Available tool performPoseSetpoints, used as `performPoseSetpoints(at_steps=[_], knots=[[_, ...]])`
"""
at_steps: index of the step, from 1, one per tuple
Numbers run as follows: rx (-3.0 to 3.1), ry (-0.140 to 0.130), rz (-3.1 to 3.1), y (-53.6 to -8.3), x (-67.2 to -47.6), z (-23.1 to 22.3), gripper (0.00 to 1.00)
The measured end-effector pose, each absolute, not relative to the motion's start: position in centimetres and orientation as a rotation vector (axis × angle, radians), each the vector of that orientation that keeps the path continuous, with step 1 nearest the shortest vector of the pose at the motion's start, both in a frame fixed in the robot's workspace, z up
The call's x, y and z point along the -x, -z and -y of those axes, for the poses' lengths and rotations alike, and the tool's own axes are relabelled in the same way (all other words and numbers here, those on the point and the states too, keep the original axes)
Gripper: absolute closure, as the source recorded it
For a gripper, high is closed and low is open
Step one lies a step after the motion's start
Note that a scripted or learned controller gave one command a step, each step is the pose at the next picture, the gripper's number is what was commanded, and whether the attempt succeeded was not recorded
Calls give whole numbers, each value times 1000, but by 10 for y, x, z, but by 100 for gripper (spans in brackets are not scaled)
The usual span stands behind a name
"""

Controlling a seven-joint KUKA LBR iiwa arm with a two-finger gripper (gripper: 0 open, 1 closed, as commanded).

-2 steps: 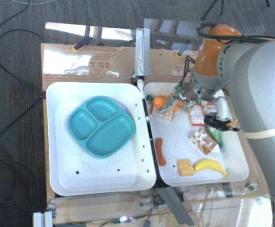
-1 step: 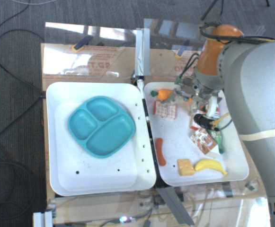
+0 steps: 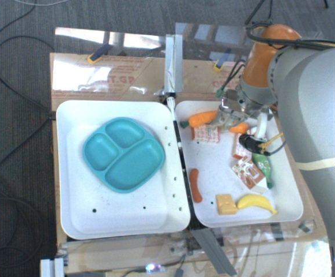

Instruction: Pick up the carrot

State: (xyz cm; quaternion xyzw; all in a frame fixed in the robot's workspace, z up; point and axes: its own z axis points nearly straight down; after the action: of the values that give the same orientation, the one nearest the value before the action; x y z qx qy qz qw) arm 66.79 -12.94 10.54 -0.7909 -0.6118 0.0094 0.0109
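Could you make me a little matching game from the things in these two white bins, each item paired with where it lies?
Things:
1. carrot
2. banana
3. divided blue plate
4. sausage

Places:
A. near front corner of the right bin, beside a cracker
B. middle of the left bin
C. far end of the right bin, by the gripper
D. right bin, along the wall next to the left bin

Pairs: 1-C, 2-A, 3-B, 4-D

i see the bench [image 3: 115, 77], brown-topped, with two white bins directly on it: the left bin [image 3: 69, 212] and, touching its right side, the right bin [image 3: 291, 203]. behind the left bin lies a clear plastic sheet [image 3: 106, 74].
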Motion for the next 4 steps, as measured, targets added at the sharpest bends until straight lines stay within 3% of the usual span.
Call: performPoseSetpoints(at_steps=[1, 2, 3, 4], knots=[[2485, -5, 1921, -216, -649, 81, 100], [2486, -7, 1920, -215, -649, 81, 0], [2375, -5, 2054, -109, -638, 107, 0], [2561, -53, 1712, -90, -662, 124, 0]])
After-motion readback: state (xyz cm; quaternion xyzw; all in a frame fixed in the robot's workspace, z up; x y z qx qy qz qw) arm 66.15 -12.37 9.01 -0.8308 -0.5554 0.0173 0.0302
